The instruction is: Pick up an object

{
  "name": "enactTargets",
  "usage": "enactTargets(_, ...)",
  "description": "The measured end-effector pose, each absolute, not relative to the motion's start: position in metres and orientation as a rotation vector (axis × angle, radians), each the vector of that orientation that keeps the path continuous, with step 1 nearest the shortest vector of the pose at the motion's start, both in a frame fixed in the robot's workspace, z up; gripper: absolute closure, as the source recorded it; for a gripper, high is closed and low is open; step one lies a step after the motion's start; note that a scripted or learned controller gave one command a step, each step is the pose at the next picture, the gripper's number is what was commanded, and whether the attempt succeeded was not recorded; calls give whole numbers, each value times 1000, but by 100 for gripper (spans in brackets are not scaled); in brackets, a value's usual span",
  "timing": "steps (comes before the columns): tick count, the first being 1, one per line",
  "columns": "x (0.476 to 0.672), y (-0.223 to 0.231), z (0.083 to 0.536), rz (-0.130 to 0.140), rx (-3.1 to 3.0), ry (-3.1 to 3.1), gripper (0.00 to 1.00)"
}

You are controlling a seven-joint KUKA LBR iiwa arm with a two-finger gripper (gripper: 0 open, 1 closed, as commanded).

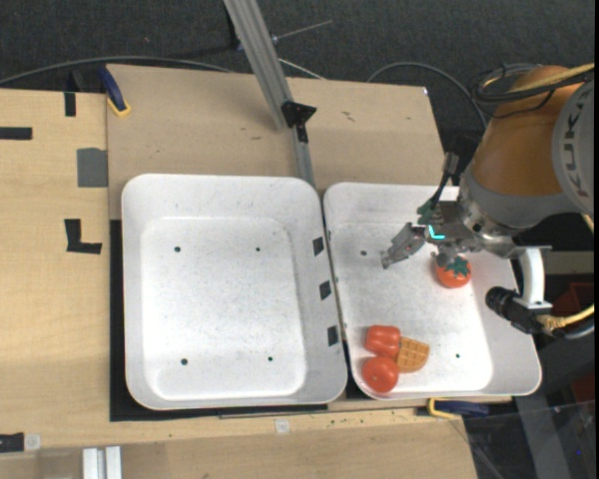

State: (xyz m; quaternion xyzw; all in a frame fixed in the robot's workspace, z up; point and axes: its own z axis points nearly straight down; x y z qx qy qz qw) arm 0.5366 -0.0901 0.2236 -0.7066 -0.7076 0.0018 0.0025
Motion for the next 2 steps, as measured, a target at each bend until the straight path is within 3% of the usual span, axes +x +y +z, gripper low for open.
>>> enactTargets(1,537,-90,226,2,-2218,-2222,0)
enactTargets(2,543,-91,164,8,-2216,-2219,0)
